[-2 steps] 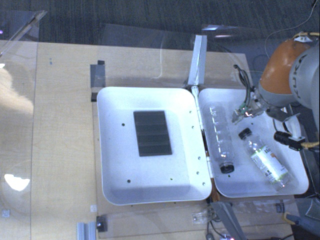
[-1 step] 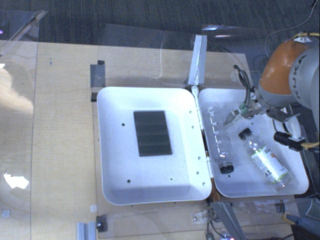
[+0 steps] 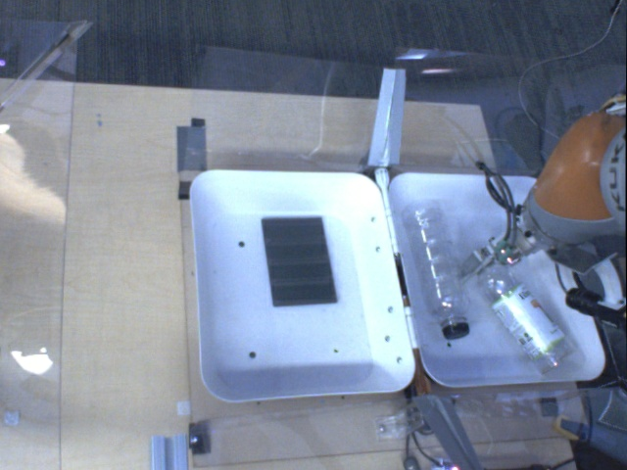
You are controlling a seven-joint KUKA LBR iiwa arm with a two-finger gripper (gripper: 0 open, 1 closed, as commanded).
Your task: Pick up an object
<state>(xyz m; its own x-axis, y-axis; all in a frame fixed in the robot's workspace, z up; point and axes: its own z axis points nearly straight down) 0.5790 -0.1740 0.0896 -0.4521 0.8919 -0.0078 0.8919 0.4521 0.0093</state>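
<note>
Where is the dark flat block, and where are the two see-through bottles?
dark flat block (image 3: pixel 299 260), camera view, its top face.
bottle with black cap (image 3: pixel 436 267), camera view, its clear body.
bottle with label (image 3: pixel 527 326), camera view, its label.

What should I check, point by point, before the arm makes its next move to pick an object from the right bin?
1. Objects within reach: ok. A clear bottle with a dark cap and a smaller bottle with a label lie in the right bin.
2. Gripper placed over a target: not ok. It hangs between the two bottles, above bare bin floor.
3. Something between the fingers: cannot tell; they are too small and blurred.
4. Bottles apart from each other: ok, a gap shows between them.
5. Cables near the wrist free of the bottles: ok.
6. Left bin: ok, a dark flat rectangle lies there, far from the arm.
</note>
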